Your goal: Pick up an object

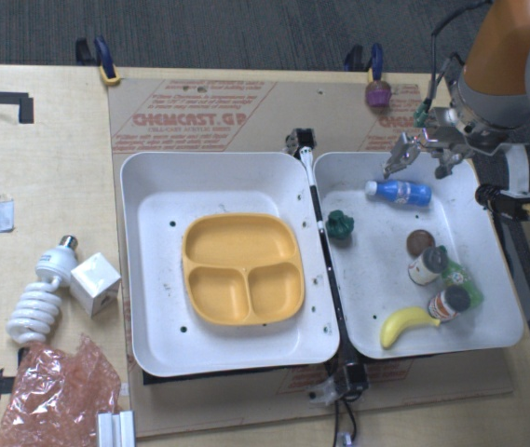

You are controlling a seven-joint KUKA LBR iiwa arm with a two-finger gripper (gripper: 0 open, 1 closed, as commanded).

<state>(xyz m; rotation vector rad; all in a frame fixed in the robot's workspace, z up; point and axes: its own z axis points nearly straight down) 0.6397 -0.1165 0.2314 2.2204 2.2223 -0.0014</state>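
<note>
Far left on the tabletop (50, 184): spiral light bulb (39, 301) lying beside a small white cube (95, 283), crumpled pink plastic wrap (55, 399) at the near-left corner.

Left bin (143, 203): holds a yellow three-compartment tray (243, 268), roughly centred, nothing else in it.

Right bin (497, 296): dark green lump (340, 225) near its left wall. Blue-and-white bottle (400, 192) on its side at the far end. Brown round item (420, 242) mid-right, just beside a small white jar (426, 267) with a dark top. Green packet (460, 282) near the right wall, touching a small can (445, 304) with a red label. Banana (406, 325) at the near edge, just left of the can.

Purple item (378, 93) sits outside the bins on the far board, near a blue clamp (374, 60).

End effector (425, 152) is over the far edge of the right bin, just above-right of the bottle, apart from it. Fingers spread apart, nothing between them. Orange-banded arm (516, 35) comes in from far right.
</note>
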